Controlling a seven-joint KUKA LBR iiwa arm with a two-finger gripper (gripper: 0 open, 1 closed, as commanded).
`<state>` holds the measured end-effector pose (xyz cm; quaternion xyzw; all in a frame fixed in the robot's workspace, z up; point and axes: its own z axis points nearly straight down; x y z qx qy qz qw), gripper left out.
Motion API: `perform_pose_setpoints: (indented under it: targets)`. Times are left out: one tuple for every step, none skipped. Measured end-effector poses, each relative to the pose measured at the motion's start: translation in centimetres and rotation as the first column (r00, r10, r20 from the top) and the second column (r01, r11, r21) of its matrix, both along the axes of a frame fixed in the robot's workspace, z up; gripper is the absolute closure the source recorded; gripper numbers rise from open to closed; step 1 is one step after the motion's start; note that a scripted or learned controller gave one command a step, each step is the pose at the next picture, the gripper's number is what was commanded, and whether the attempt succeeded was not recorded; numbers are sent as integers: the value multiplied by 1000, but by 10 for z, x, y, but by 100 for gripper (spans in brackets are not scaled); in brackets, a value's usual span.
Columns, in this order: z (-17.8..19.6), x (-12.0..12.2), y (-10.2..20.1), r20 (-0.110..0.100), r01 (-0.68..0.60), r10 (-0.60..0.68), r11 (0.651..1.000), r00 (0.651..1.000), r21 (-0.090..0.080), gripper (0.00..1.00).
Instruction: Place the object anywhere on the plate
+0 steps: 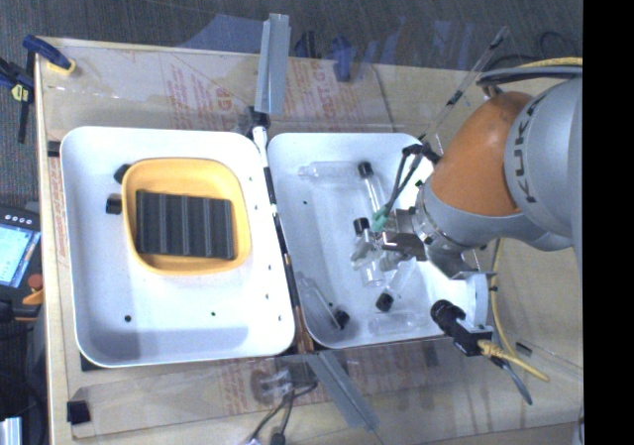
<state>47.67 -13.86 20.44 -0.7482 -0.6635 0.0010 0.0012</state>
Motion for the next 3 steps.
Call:
perform_pose_setpoints:
  targets:
    - [56, 40, 79, 0, -178, 178, 984, 984, 1, 100]
    - [14, 89, 112, -2, -157, 157, 988, 988, 0, 100]
    - [8, 106, 143, 3, -407, 407, 913, 913, 0, 100]
